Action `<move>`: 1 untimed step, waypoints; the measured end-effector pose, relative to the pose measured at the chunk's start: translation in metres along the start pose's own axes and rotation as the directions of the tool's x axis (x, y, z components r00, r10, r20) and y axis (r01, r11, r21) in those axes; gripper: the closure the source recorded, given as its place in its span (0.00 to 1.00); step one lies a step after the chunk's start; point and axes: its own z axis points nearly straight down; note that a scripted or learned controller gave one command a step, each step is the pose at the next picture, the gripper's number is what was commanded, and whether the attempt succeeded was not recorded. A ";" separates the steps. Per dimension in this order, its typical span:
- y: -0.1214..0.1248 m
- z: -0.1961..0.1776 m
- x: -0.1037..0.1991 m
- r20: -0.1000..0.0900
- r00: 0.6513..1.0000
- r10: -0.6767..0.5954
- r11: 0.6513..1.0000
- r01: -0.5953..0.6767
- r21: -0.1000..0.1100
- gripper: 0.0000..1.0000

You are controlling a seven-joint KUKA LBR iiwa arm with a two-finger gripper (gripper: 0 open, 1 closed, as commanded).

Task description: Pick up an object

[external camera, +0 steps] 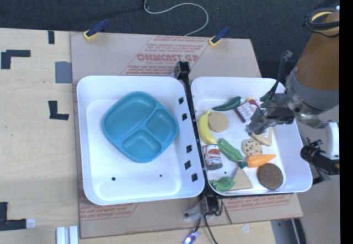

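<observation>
One cookie [251, 146] just below the jaws.

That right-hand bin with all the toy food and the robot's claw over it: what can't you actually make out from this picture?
- Gripper, camera view: too blurred and dark to tell what its tips are doing.
- Pale food piece under the gripper: partly covered by it, so its kind is unclear.
- Small can: label too small to read.
- Dark packet: print too small to read.
- Right bin, far side: hidden behind the arm.
</observation>
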 end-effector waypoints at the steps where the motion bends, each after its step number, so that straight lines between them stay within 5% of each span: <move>1: -0.001 0.039 0.065 -0.001 1.000 -0.002 1.000 0.002 -0.002 1.00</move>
